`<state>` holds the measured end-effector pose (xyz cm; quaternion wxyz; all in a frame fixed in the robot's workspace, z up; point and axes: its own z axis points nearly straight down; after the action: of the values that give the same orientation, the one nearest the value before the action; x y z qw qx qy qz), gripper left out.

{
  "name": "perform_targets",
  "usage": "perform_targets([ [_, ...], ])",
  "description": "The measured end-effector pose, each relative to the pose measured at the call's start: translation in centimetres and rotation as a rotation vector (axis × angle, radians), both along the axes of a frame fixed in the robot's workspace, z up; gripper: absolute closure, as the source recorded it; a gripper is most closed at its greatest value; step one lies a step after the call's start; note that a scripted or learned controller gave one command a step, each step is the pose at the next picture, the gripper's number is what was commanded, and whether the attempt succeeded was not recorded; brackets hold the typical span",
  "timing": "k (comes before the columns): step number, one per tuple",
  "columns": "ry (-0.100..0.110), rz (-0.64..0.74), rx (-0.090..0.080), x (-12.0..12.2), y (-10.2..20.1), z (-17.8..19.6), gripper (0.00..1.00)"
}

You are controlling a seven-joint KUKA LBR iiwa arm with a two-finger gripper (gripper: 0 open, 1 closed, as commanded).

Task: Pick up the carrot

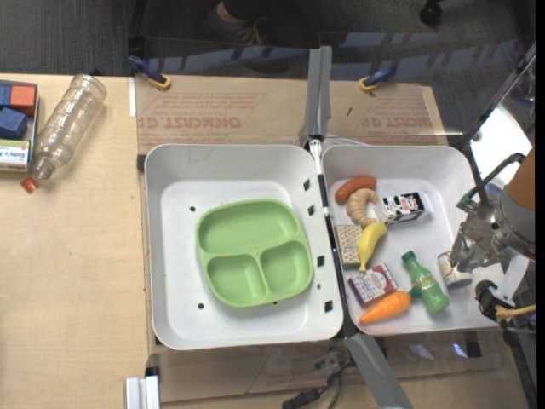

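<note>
You are in the approach step: the carrot lies at the right bin's near edge. The claw waits at its right edge; its opening I cannot tell. Next, bring it over the carrot.

Wooden bench; dark carpet

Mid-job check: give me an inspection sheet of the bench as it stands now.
Surface: two white bins side by side; left bin holds a green divided plate.
Job's things: carrot lying at the right bin's front edge, untouched.
Clutter: banana, green bottle, sausage, small milk carton, small box.
Grippers: gripper low at the right bin's right side, apart from the carrot.
Cables: yellow-tipped cable by the wrist.
Surroundings: clear plastic bottle and toy blocks on the wooden table.
</note>
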<state>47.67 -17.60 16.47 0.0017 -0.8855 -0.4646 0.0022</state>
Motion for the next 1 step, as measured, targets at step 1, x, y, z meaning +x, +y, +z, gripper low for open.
perform_targets([
  [1,-0.001,0.336,0.002,0.02,-2.57,-2.40,1.00],
])
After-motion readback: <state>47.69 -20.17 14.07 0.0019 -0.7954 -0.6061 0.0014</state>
